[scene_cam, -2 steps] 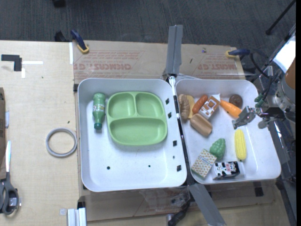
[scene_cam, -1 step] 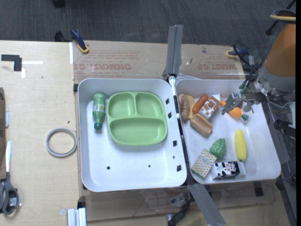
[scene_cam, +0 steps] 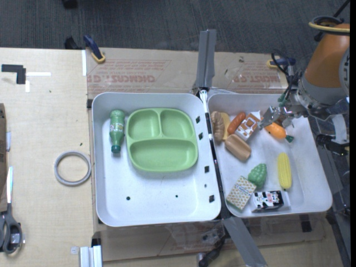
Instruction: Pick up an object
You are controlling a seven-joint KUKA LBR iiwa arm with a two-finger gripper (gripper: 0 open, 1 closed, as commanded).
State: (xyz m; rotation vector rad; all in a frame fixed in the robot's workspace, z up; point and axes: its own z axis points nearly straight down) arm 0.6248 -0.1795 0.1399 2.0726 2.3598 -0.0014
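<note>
Red print on the cardboard sheet (scene_cam: 139, 71) under the bins, upside down from this side and too faint to read for certain. Small print on the orange-and-white carton (scene_cam: 248, 128) and on the black-and-white carton (scene_cam: 268, 200), neither legible.

Pale wooden bench (scene_cam: 41, 127), with dark carpet beyond its far edge. On the bench to the left, a grey tape ring (scene_cam: 72, 167), scissors (scene_cam: 10, 231) at the near edge, and a blue-and-yellow clamp (scene_cam: 94, 48) at the far edge of the cardboard.

In the left bin (scene_cam: 156, 204), a green divided plate (scene_cam: 162, 139) with a green bottle (scene_cam: 116, 130) just beside it on the left.

In the right bin (scene_cam: 311, 188), towards the dividing wall, a bread roll (scene_cam: 218, 125), a red-orange sausage (scene_cam: 236, 121) and a brown bun (scene_cam: 238, 148), all close around the orange-and-white carton. Nearer the front, a corn cob (scene_cam: 284, 171), a green leafy piece (scene_cam: 257, 174), a patterned box (scene_cam: 241, 192) and the black-and-white carton just beside it.

Reaching in from the right, the grey arm with its orange band (scene_cam: 325, 60) high over the far right corner, wrist angled down and left. At its end the gripper (scene_cam: 277, 117), low over the far part of the right bin, directly above the orange fruit (scene_cam: 276, 130) and touching or nearly touching it. Impossible to tell whether released or clenched, or whether grasping the fruit.
</note>
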